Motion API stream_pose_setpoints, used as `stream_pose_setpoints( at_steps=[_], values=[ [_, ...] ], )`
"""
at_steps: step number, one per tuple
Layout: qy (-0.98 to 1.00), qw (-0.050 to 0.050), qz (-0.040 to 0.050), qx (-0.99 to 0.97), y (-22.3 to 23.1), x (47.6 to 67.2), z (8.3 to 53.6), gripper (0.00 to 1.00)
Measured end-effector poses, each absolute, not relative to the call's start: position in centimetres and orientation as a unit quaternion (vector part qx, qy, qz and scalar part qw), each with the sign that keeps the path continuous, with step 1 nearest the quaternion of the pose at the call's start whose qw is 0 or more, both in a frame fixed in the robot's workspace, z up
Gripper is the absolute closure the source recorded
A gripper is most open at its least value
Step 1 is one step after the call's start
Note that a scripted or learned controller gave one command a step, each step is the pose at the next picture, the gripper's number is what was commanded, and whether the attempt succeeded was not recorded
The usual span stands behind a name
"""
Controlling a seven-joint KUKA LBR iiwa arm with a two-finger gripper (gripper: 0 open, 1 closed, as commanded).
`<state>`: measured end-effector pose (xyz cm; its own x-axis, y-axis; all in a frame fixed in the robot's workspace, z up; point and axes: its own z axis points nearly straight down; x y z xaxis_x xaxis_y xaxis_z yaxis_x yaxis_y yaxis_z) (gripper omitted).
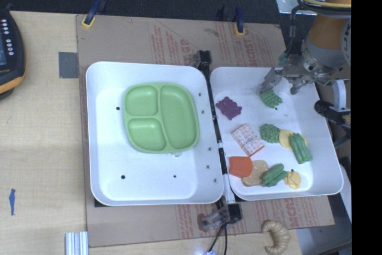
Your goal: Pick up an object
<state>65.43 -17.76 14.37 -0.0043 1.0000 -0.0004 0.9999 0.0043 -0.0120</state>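
Currently the arm comes in from the right, and the tool sits low over the far corner of the right bin. Fingers are spread apart, one on each side of a green knobbly toy, which lies on the bin floor at the near-left fingertip. Can't tell whether that finger is touching it; the toy is not gripped between the fingers.

Right bin contents:
- purple flat piece near the left wall
- pink-and-white printed card, tilted, mid-bin
- second green knobbly piece just right of the card
- yellow piece touching a long green piece that lies across it
- red block at the near-left, touching a tan flat piece
- dark green piece lying over the tan one, with a small yellow piece just beside it

Left bin holds a light green three-compartment plate, sitting toward the far side of the bin.

Both bins rest on a cardboard sheet clamped to the counter at the far edge. Off the bins: a tan curled object on the cardboard's near edge, and a black-and-orange handheld pendant at the far left.
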Motion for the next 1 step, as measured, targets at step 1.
stream_pose_setpoints(
  at_steps=[1],
  values=[
    [-0.71,0.003,0.0032,-0.704,-17.12,65.52,9.56,0.0]
  ],
)
